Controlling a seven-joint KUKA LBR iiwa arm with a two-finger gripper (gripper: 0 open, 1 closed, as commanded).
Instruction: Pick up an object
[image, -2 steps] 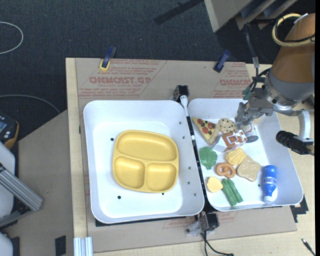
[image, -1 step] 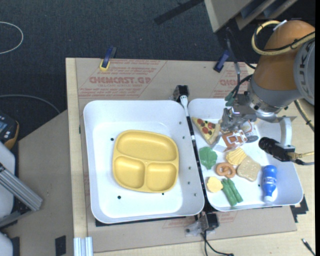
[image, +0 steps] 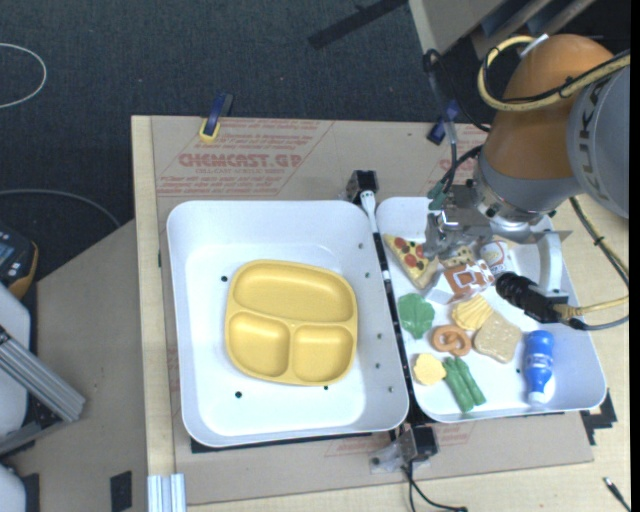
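You'll find the gripper (image: 447, 240) low over the far end of the right bin (image: 590, 385), beside the pizza slice (image: 411, 256) and a red-and-white toy (image: 468, 276); whether it is spread or pinching anything, you cannot tell. Crowding that bin are a green leaf (image: 416, 314), a pretzel (image: 451, 340), a cracker (image: 497, 340), a green bean (image: 464, 384) and a blue bottle (image: 538, 365). In the left bin (image: 190, 300) a yellow divided tray (image: 291, 322) lies alone.

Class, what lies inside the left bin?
A yellow tray with three compartments lies in the left bin. Whatever is beneath the tray is covered.
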